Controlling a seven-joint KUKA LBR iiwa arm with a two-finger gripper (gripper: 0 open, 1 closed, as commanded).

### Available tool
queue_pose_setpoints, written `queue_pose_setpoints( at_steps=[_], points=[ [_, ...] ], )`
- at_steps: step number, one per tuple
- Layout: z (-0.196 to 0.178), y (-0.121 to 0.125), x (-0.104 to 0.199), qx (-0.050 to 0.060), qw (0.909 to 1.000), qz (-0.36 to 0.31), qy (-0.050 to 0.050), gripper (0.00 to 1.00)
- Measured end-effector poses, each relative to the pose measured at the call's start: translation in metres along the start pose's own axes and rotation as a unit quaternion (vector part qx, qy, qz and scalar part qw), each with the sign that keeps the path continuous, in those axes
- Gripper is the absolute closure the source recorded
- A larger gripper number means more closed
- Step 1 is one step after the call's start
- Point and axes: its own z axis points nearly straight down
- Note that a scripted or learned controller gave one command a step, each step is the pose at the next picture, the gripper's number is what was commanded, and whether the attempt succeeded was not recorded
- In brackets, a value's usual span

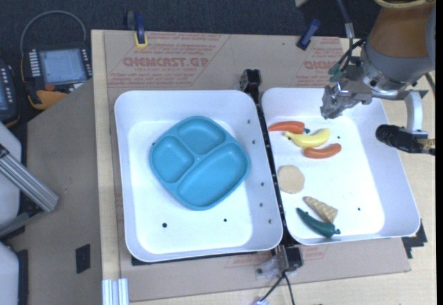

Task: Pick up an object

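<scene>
- Nearest the camera, a green toy and cone lie in the right bin.
- Banana and two sausages sit mid-bin.
- Fingers hover above; I cannot tell their spread.
- Blue tray fills the left bin.

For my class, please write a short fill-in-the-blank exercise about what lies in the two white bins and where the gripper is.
1. The blue plate lies in the ____ bin.
2. The yellow banana lies between two ____ toy foods.
3. The gripper is above the far end of the ____ bin.
4. The plate has ____ compartments.

Missing words: left; orange; right; three
</scene>
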Motion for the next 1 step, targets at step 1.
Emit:
queue_pose_setpoints(
  at_steps=[1],
  points=[
    [0.0041,0.0067,0.0486,0.001,1.0,0.0,0.0,1.0]
  ],
)
